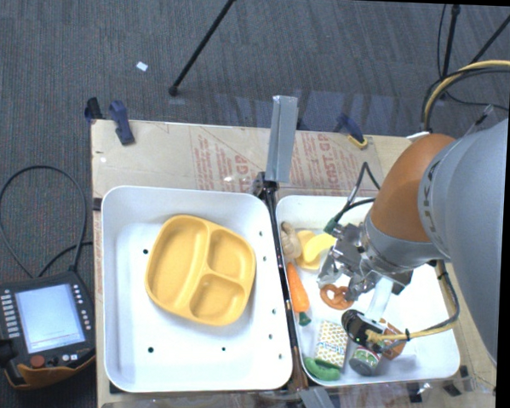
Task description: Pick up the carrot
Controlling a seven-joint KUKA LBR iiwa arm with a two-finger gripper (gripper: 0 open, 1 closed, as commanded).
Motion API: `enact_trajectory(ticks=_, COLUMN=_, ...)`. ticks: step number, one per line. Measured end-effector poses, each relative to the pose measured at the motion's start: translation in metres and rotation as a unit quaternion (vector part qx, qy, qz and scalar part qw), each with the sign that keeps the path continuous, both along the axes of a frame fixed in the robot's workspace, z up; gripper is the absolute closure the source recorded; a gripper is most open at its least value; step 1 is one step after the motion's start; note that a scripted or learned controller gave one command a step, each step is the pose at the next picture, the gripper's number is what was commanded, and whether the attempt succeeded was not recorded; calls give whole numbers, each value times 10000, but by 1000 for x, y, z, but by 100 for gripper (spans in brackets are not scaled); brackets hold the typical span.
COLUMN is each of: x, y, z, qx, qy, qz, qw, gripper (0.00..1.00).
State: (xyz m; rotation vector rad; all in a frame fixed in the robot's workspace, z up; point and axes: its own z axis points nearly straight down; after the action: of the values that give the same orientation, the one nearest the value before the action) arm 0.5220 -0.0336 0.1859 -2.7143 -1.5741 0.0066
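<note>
Camera view: carrot (pixel 296 290) lies ungrasped by the right bin's (pixel 434 358) left wall, my gripper (pixel 346 285) near it, grip state indiscernible; the whole pick remains.

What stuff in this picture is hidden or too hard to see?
- Claw: the arm's wrist covers it in the camera view, so whether it is open or shut cannot be told.
- Orange ring-shaped thing: partly hidden under the claw; what it is stays unclear.
- Right bin: the arm hides much of its floor.
- Carrot: lies against the bin's left wall, apart from the claw; its green end is too small to make out clearly.
</note>
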Motion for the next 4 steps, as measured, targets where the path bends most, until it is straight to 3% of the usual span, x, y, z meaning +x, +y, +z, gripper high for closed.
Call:
enact_trajectory(ticks=1, x=52, y=-77, z=5, qx=-11, qy=11, qz=-240, qw=9997, gripper=100)
enact_trajectory(ticks=2, x=13, y=-105, z=134, qx=-13, qy=-40, qz=-138, qw=9999, gripper=100)
enact_trajectory(ticks=3, x=-35, y=-36, z=38, qx=2, qy=60, qz=-298, qw=9995, gripper=100)
enact_trajectory(ticks=4, x=-34, y=-37, z=41, qx=-1, qy=25, qz=-300, qw=9995, gripper=0)
